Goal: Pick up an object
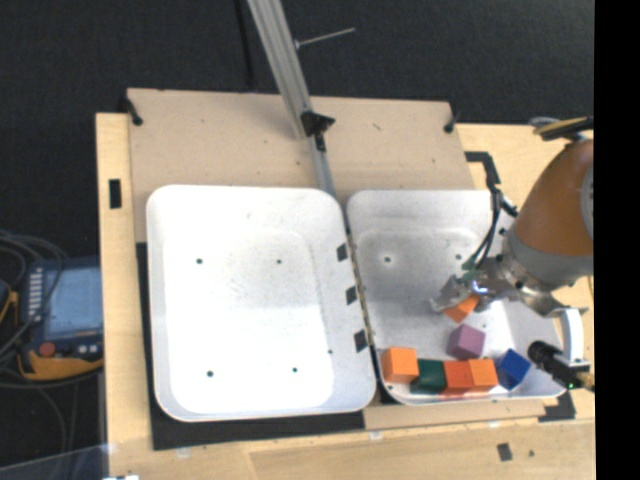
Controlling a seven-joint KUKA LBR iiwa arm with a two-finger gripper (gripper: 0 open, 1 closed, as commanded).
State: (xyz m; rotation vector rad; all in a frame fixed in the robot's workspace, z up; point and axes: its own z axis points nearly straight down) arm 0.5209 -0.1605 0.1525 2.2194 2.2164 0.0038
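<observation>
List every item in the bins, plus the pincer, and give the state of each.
pincer: low in the right bin, around an orange piece.
purple block: loose, tilted.
orange block: resting at the near wall.
green block: resting beside it.
two orange blocks: side by side in the row.
blue block: tilted, row's end.
left bin: upright.
</observation>
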